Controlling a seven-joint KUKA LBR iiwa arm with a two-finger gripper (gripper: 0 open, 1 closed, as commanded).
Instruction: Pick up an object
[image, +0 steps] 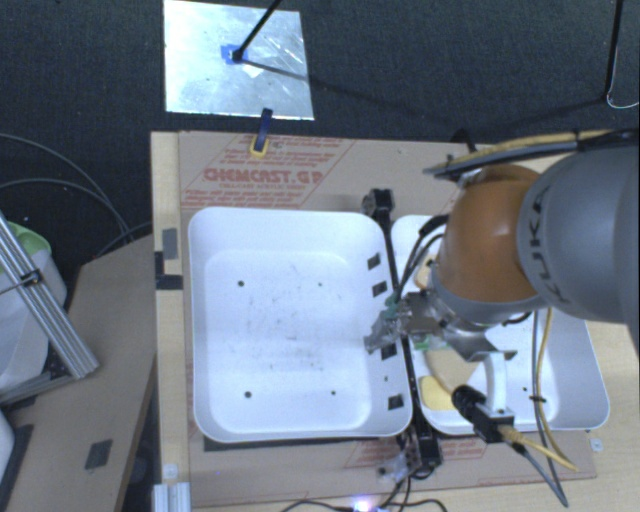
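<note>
The arm (520, 240) overhangs the right bin (590, 390); the left bin (285, 320) lies open.

even overhead light | metal sheet (238, 60) glares | arm (560, 235) soft

The arm (520, 240) hides most of the right bin (580, 390).

Robotics lab, KUKA arm (560, 230), 2 white bins (290, 320), loose cables (60, 170)
</note>
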